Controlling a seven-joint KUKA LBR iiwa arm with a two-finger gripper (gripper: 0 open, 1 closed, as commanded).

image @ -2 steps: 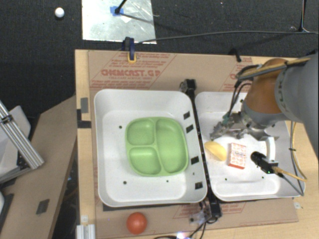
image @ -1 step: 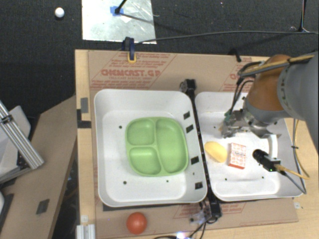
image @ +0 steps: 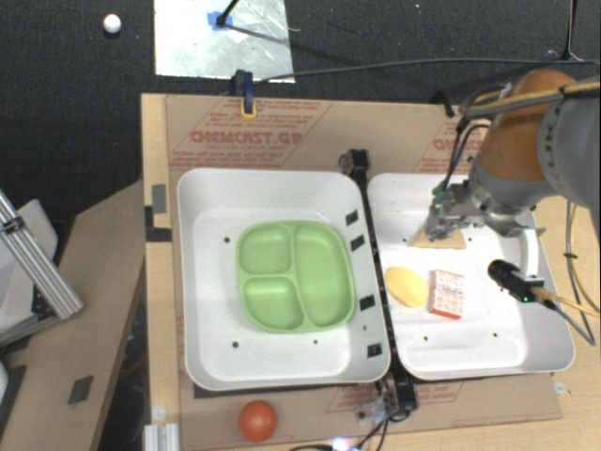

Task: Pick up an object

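Objects in the right bin (image: pixel 554 350): we see a yellow lemon (image: pixel 406 287) beside a red-and-white packet (image: pixel 447 293), and a tan wedge (image: pixel 441 241) under our gripper (image: pixel 441 222); we cannot tell its jaw state.

The arm (image: pixel 563 144) is built of smooth, rounded grey segments, with a broad orange band (image: pixel 526 125) bulging above the wrist, its top catching a pale glare. Thin dark cables (image: pixel 462 148) loop down its near side toward the head, where the gripper (image: pixel 441 216) is a small cluster of grey and black metal parts, too blurred to make out any screws or markings. A white curved bracket (image: pixel 531 252) hangs beneath the wrist, beside a black, stubby part (image: pixel 512 280)
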